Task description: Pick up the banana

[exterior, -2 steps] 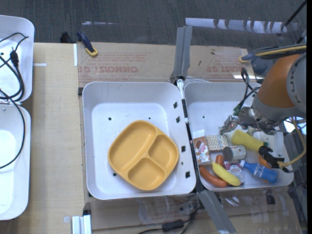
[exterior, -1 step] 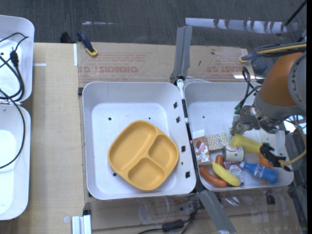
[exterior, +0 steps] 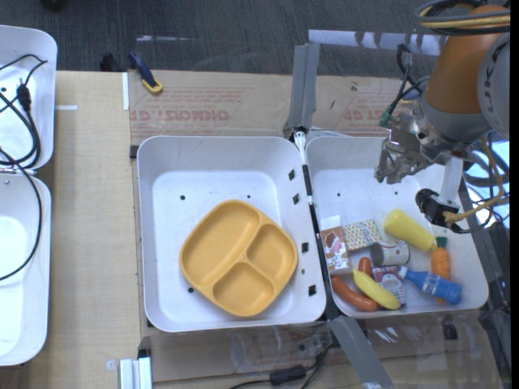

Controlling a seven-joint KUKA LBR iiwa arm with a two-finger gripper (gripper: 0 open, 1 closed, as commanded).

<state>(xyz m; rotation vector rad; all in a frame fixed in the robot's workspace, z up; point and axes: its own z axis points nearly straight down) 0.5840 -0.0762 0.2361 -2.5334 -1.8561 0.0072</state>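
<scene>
Hand [exterior: 395, 168] hung over the upper part of the right-hand shallow white bin [exterior: 349, 164], above bare bin floor, nothing between its dark fingers. Couldn't tell from this angle whether the fingers were spread or pressed together. Grey arm with the orange band [exterior: 458, 63] came in from the upper right.

Small yellow banana [exterior: 376, 289] lay at the lower end of the same bin, tilted, well apart from the hand. It rested against a reddish-orange sausage-shaped piece [exterior: 353, 295] on its left, and just beside a small can lying on its side [exterior: 391, 254] above it.

Other clutter in that bin: yellow plastic bottle [exterior: 409, 229] lying tilted, orange carrot with green top [exterior: 440, 262], blue bottle [exterior: 434, 284] on its side, and a brown-and-white printed packet [exterior: 349, 240] near the bin's left wall.

Left-hand white bin [exterior: 162, 217] carried a yellow three-compartment plate [exterior: 238, 258], turned at an angle.

Both bins sat side by side on the cardboard-covered desk [exterior: 211, 104].
</scene>
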